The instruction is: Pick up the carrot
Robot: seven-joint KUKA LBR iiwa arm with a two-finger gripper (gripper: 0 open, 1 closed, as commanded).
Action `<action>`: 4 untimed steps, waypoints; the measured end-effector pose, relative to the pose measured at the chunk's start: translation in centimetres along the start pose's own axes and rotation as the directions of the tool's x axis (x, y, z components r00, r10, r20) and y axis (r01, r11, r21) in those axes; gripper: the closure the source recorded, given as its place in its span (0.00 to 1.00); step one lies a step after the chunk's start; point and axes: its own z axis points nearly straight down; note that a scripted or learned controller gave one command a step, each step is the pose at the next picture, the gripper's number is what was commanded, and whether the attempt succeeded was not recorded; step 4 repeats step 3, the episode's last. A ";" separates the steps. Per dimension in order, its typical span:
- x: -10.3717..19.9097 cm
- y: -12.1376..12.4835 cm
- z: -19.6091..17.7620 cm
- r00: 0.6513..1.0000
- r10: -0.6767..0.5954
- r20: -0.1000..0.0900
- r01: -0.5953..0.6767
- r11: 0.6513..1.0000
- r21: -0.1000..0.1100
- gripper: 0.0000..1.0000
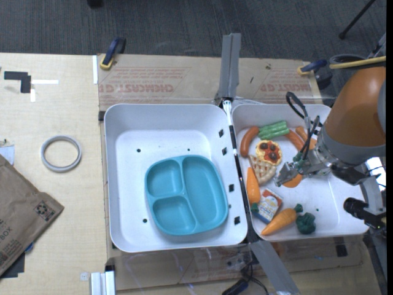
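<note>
- Left bin [123, 165], white, shallow: holds a teal divided plate [184, 194] with three compartments, nothing on it.
- Right bin [344, 217], white: toy food packed in.
- Carrot [278, 221]: orange, tapered, lying at a slant near the front edge of the right bin, thick end up-right touching a dark green broccoli piece [304, 220], tip pointing down-left.
- Just left of the carrot: small printed packet [268, 205]; an orange piece [252, 185] lies along the bin's left wall.
- Farther back: waffle [263, 168] with a small pizza [269, 152] overlapping it, hot dog sausage [247, 141], green pea pod [274, 129], more orange pieces by the arm.
- Gripper [290, 176] is low in the right bin, beside the waffle, over an orange piece; apart from the carrot.
- Fingers: can't tell whether spread or pressed together.
- Counter [49, 103]: tape roll [61, 153] and cardboard box [21, 217] left of the bins.
</note>
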 end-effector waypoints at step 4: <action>12.4 15.5 -4.7 0.688 -0.726 0.003 0.726 0.688 -0.001 1.00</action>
